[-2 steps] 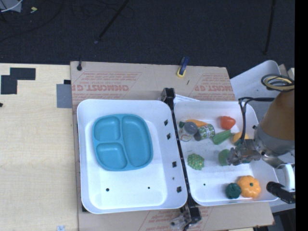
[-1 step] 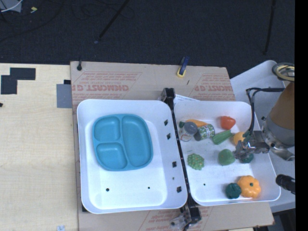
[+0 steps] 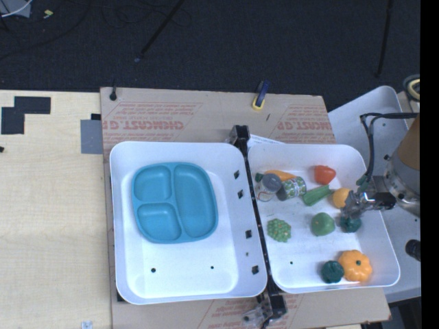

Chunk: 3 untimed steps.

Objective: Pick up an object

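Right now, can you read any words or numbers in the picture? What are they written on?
Red print on the cardboard sheet under the bins, twice along its far edge: upside down and too blurred to read for sure.
More red print on the cardboard's near edge: too small to read.
Label on the small can in the right bin: too small to read.
No numbers or signs can be read.

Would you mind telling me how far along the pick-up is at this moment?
Done: the gripper has reached into the right bin and sits low beside a small dark green object near the yellow piece. In hand: nothing visibly lifted; whether it has closed on anything is unclear. Left: a secure grasp and a lift. The other toys lie in the bin, and the blue tray sits in the left bin.
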Tool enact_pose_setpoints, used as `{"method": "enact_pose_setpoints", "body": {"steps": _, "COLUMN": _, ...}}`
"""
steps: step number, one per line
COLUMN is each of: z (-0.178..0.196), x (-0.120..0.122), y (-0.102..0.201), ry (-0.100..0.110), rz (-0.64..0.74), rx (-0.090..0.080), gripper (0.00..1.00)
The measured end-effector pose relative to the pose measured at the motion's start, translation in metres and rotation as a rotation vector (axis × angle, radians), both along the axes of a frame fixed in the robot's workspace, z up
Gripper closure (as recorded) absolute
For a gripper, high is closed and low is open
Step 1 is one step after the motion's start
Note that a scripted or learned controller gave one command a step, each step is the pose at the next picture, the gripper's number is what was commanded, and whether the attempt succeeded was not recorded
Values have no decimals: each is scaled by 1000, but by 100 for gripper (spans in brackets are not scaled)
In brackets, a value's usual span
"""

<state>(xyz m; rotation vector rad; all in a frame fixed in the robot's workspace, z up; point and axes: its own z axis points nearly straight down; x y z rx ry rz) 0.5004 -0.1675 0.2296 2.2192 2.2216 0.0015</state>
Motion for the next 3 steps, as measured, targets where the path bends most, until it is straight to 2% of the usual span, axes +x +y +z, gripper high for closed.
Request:
{"method": "enact_pose_setpoints", "body": {"steps": 2, "z": -8, "x": 17, "y": 99, "ry": 6, "rz": 5, "rx": 3, "gripper": 100}}
{"method": "enact_pose_setpoints", "body": {"steps": 3, "z": -6, "x": 13, "y": 143, "ry": 7, "rz": 4, "rx": 3, "gripper": 100}}
